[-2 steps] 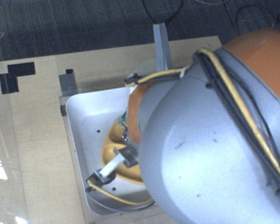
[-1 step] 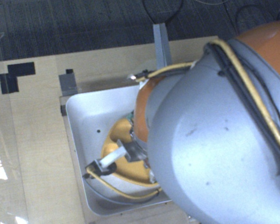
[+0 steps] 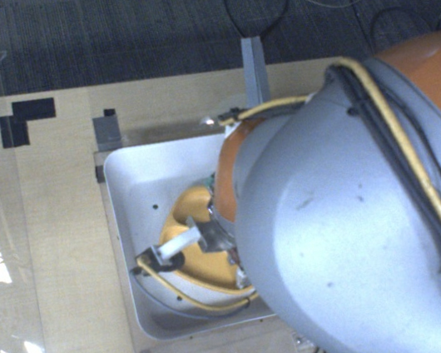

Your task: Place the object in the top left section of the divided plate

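The grey arm (image 3: 338,218) reaches in from the right and covers most of the bench (image 3: 55,243). Its orange band sits at the upper right. Its wrist hangs low over the white bin (image 3: 134,187) at the left. A yellow plate (image 3: 203,271) lies in the right half of that bin. The plate's left part shows, and the rest is hidden under the arm. The gripper (image 3: 214,236) shows as a bit of grey metal just over the plate's near edge. Whether it is clenched, released or grasping anything cannot be told. The object to be placed cannot be made out, nor the plate's sections. A rounded yellow hump (image 3: 193,204) shows at the plate's upper end, beside the wrist. What the hump is cannot be told.
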Controlling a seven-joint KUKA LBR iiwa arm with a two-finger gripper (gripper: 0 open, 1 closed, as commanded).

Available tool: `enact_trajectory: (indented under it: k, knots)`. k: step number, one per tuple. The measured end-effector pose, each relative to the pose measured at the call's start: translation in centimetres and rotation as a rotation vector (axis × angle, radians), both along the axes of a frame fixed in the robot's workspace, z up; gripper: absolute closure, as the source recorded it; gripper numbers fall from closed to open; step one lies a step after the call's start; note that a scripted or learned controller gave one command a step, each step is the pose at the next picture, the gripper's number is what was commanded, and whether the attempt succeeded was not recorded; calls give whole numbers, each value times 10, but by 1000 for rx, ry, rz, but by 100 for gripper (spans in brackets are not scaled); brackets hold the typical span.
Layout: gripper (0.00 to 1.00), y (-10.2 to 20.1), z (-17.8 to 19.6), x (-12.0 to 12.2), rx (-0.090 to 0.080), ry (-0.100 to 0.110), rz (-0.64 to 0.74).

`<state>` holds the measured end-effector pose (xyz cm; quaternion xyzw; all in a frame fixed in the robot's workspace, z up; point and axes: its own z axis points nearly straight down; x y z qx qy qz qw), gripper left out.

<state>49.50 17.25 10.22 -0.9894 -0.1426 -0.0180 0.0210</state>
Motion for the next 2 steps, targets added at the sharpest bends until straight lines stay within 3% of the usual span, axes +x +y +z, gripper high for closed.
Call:
enact_trajectory:
  k: [1,2]
  knots:
    - [0,9,-1,1,-13,1,-65]
    - [0,-8,-4,11,-25,-2,410]
